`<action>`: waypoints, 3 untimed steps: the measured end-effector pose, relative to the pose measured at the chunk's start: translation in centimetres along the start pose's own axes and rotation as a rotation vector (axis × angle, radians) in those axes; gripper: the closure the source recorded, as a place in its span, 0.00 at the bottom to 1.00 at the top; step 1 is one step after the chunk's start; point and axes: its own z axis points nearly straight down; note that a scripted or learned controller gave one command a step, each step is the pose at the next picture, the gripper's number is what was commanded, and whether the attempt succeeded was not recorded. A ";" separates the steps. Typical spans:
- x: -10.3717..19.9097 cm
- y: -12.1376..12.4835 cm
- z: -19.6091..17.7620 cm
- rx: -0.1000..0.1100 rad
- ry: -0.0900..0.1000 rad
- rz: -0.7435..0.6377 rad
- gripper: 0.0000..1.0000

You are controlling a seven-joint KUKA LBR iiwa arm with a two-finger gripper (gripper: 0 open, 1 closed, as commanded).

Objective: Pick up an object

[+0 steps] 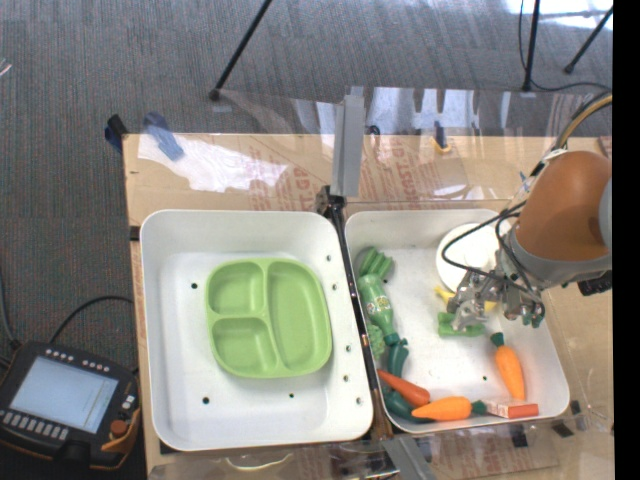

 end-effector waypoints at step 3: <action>7.7 -2.8 -0.8 -0.003 0.012 0.042 1.00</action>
